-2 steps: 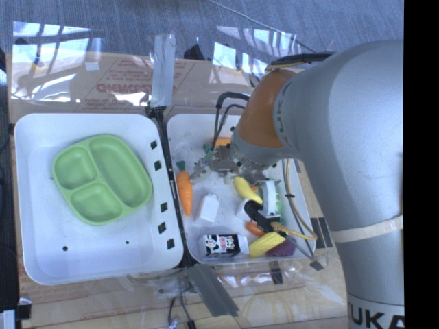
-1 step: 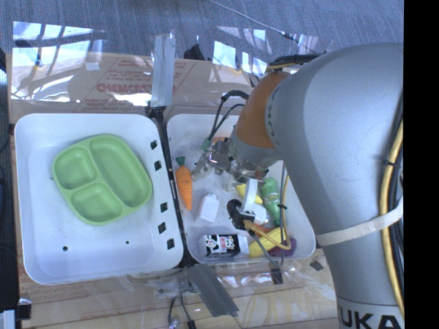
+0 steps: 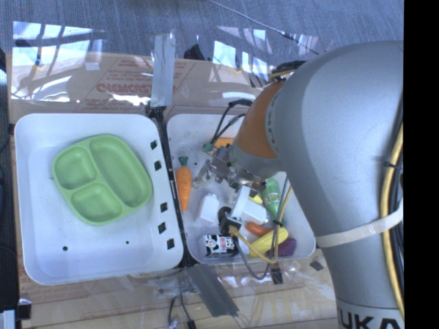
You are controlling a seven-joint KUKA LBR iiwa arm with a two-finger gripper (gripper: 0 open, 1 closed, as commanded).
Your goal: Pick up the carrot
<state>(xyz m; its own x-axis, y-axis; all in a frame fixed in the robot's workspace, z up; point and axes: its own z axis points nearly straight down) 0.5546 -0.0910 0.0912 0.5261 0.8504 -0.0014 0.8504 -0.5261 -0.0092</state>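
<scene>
Carrot [image 3: 184, 186] lies beside end effector [image 3: 212, 170] in right bin [image 3: 199, 125].

My arm [image 3: 343, 149]: big rounded grey casing | orange band [image 3: 255, 132] above wrist | black cables [image 3: 230, 118] | white strap | "KUKA" lettering [image 3: 367, 319] at base

The bins [image 3: 41, 252] looked like smooth, slightly glossy white plastic; the green plate [image 3: 103, 178] was matt plastic, the carrot [image 3: 183, 187] smooth plastic, the arm [image 3: 343, 136] satin grey.
</scene>
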